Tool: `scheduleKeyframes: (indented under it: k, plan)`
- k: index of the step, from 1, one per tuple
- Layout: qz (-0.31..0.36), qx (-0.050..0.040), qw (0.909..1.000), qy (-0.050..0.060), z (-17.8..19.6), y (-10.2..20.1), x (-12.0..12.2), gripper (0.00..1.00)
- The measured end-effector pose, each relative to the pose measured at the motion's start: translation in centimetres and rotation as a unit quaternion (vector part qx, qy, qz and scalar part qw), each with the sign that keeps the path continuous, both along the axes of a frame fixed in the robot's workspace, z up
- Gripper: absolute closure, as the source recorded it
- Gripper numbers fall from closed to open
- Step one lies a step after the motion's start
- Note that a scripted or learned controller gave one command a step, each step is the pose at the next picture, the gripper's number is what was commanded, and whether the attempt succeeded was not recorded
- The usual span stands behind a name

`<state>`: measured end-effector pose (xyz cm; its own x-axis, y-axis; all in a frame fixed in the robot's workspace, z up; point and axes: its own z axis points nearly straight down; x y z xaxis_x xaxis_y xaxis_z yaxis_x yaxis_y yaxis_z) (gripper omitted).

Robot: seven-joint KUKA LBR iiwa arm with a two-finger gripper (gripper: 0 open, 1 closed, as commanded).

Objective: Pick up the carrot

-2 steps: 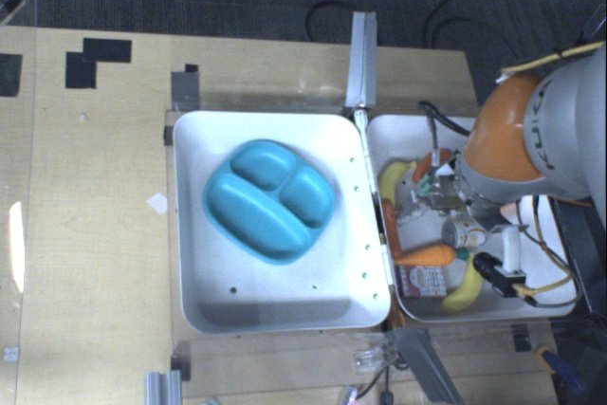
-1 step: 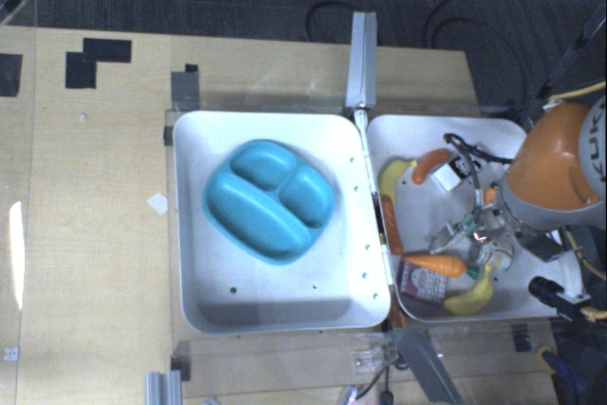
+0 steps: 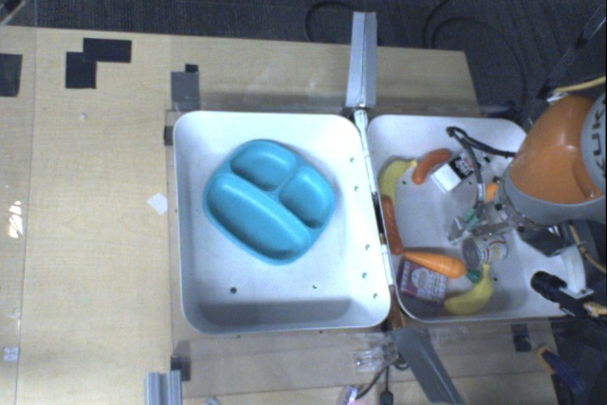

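Observation:
The carrot (image 3: 434, 262) is orange and lies almost level near the front of the right bin (image 3: 417, 139). Its thick end points right, toward a yellow banana (image 3: 473, 295). My gripper (image 3: 478, 229) hangs low over the middle of the right bin, just above and to the right of the carrot's right end. The arm's orange band (image 3: 560, 155) sits above it at the right edge. Nothing shows in the gripper, and the carrot rests on the bin floor.
A dark purple packet (image 3: 420, 284) lies under the carrot's front side. A reddish sausage (image 3: 433, 164) and a yellow piece (image 3: 394, 176) sit at the back left, and a long orange-red stick (image 3: 389, 223) lies along the left wall. A blue divided plate (image 3: 272, 199) is in the left bin (image 3: 209, 299).

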<state>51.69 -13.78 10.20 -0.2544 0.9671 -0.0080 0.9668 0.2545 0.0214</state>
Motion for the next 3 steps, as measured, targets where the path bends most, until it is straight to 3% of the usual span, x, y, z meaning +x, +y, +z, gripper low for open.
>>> scheduleKeyframes:
  k: [1, 2, 3]
  plan:
    - [0.0, 0.0, 1.0, 0.0, 0.0, 0.0, 0.0, 0.0]
    - [-0.002, -0.0008, 1.0, 0.002, -1.2, 3.3, -2.5, 0.0]
    - [-0.001, 0.0001, 1.0, -0.001, 0.0, 3.4, -2.2, 1.0]
